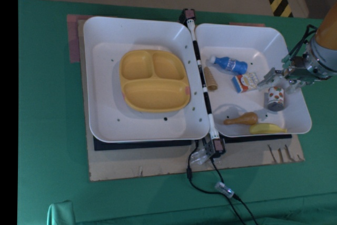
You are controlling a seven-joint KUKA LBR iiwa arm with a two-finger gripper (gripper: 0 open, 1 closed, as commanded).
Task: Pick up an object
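The right bin [274, 39] holds several small objects. A blue bottle [229, 65] lies near its middle, with a brown cone [211, 78] to its left. A red and white carton [245, 82] lies below the bottle. A small can [275, 98] stands upright near the right wall. A brown drumstick [243, 119] and a yellow banana [267, 128] lie along the front wall. My gripper [279, 83] hangs over the right side of this bin, just above the can and right of the carton. It is open, and nothing sits between its fingers.
The left bin [105, 39] bears a yellow divided plate [154, 80]. A black and white divider [199, 66] runs between the two bins. Cables [221, 187] trail over the green bench in front of them.
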